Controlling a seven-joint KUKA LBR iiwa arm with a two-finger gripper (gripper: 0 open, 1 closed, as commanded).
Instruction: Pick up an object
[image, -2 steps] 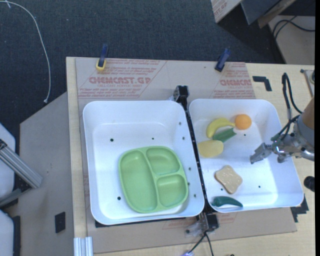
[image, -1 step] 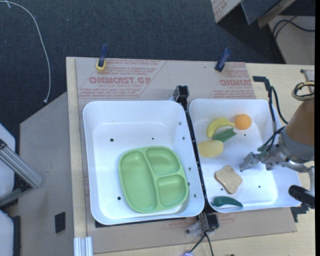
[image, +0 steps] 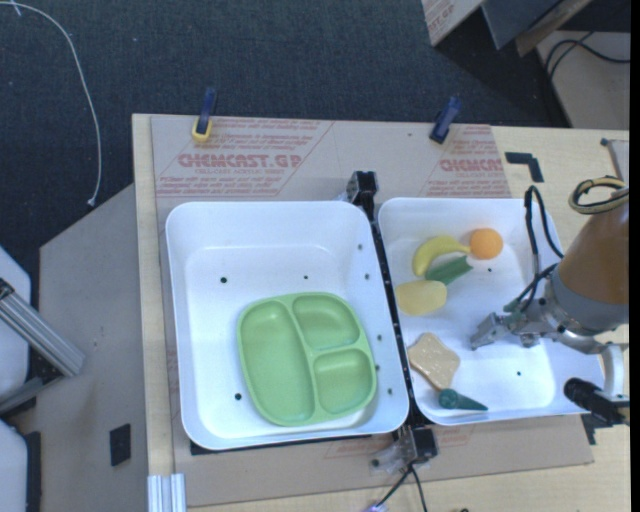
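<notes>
In the right bin (image: 530, 395), the tool (image: 487, 333) is hovering over bare floor; its state I cannot tell. Closing here is risking an empty grasp, since the bread slice (image: 434, 360) is lying beside it.

tray (image: 300, 360) in left bin (image: 200, 240) — food (image: 440, 262) in right bin (image: 520, 385)

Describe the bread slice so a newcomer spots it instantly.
Go to the right bin, then to its near-left corner, beside the divider. The bread lies there, flat and tan, between the yellow lemon above and the dark green piece below; it alone is square-edged and beige.
</notes>
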